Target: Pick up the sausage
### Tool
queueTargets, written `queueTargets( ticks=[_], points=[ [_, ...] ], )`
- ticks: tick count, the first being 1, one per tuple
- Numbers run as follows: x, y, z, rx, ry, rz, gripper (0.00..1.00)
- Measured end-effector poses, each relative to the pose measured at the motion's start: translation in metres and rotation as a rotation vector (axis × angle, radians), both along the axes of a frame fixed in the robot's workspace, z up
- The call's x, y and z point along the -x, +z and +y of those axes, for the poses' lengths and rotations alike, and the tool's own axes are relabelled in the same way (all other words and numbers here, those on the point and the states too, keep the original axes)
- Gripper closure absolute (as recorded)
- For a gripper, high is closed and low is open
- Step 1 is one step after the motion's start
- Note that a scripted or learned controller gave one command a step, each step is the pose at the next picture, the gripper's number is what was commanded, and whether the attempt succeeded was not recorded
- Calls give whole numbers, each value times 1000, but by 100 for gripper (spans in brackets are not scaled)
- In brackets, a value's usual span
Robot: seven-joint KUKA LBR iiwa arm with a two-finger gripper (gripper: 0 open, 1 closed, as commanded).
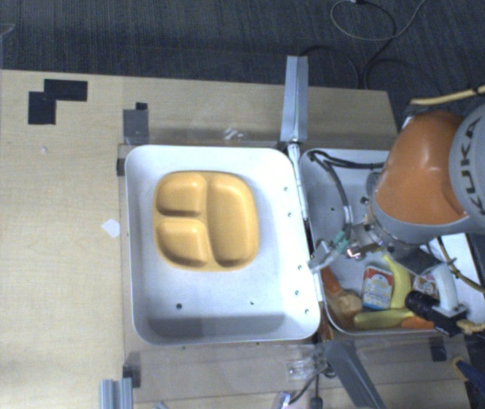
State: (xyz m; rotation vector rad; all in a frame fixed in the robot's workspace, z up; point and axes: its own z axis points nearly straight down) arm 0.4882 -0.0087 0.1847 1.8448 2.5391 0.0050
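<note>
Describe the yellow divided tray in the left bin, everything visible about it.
The yellow divided tray is a rounded-square dish that looks like smooth moulded plastic. Raised ridges split it into three compartments: two smaller ones stacked on its left side and one larger one on its right. All three hold nothing. It lies flat and upright on the floor of the left white bin, toward the bin's far half, clear of its walls. Nothing else touches it.

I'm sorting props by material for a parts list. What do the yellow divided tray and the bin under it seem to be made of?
The yellow tray looks like moulded plastic with a matte to satin finish: rounded corners, soft compartment ridges, even colour and only dull highlights. The left bin looks like thin white sheet, painted metal or plastic; small dark dots like fasteners line its right wall, but the view leaves that open.
</note>
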Motion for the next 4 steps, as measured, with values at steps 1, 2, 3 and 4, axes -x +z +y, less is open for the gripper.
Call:
queueTargets(
  ticks=[1,2,3,4],
  points=[
    [1,0,39,0,26,0,0],
    [-13,0,33,1,153,-1,0],
    [-56,131,42,2,250,-4,0],
    [-134,109,8,4,422,-4,0]
  ],
)
